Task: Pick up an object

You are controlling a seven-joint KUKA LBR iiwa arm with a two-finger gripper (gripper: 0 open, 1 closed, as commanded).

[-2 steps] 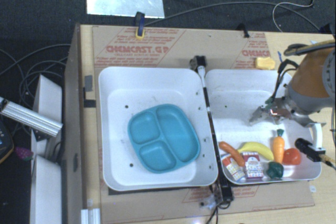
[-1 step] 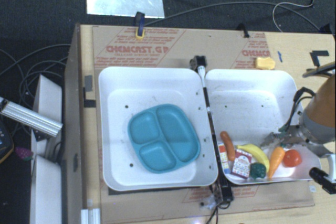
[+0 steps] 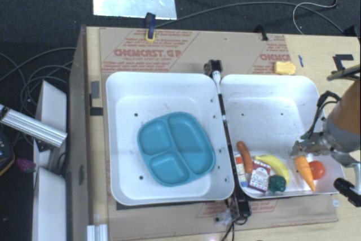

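The right bin holds several toy foods bunched along its front edge. They are a reddish sausage, a banana, a small red and white box, a dark green broccoli, an orange carrot and a red tomato. My gripper comes in from the right and hangs low over the bin's front right corner, just above the carrot's top end and the tomato. The orange-banded wrist rises behind it. Nothing is seen held.
The left bin carries a blue divided plate. A yellow block lies on the bench behind the right bin. A black divider strip runs between the bins. Cables trail on the floor at left and top right.
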